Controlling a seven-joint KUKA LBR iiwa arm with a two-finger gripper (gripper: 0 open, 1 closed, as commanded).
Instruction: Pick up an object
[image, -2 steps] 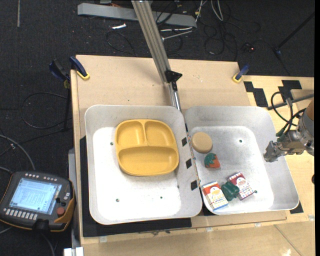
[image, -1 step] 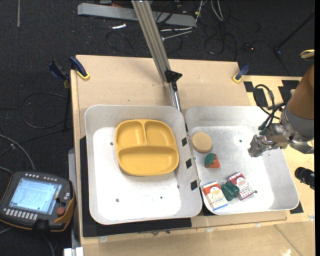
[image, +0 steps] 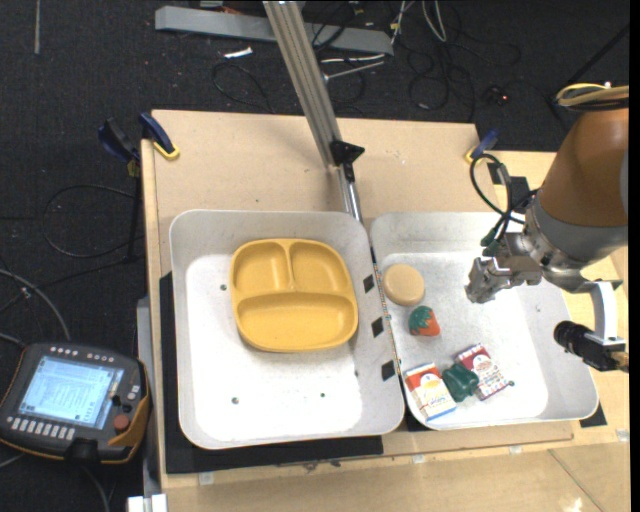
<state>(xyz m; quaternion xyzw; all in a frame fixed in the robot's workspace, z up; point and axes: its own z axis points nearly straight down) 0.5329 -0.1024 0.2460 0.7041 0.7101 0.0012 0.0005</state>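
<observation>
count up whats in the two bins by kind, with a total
Divided yellow plate, in the left bin: 1
Round tan block, in the right bin: 1
Toy strawberry: 1
Small printed cartons: 2
Dark green piece between the cartons: 1
Total: 6

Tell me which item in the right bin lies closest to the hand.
The strawberry, red with a green top. It sits nearer the hand than the round tan block or the two cartons.
</observation>
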